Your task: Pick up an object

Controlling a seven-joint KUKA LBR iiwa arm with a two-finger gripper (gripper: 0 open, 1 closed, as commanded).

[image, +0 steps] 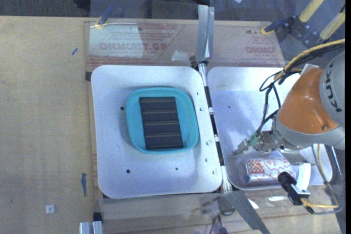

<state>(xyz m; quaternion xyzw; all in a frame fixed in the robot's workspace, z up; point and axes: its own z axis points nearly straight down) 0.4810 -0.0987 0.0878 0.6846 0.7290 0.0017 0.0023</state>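
A small red-and-white patterned packet (264,168) lies near the front edge of the right bin (236,96). My gripper (258,143) hangs low in that bin, just above and behind the packet, under the orange band of the arm (307,104). In the left bin (107,118) a teal dish (186,118) holds a dark ribbed block (160,122).
A clear partition and metal divider (203,35) stand behind the bins. Black and yellow cables (269,101) loop from the arm over the right bin. A black connector with a white tag (293,182) sits at the front right. The wooden bench (38,118) spreads to the left.
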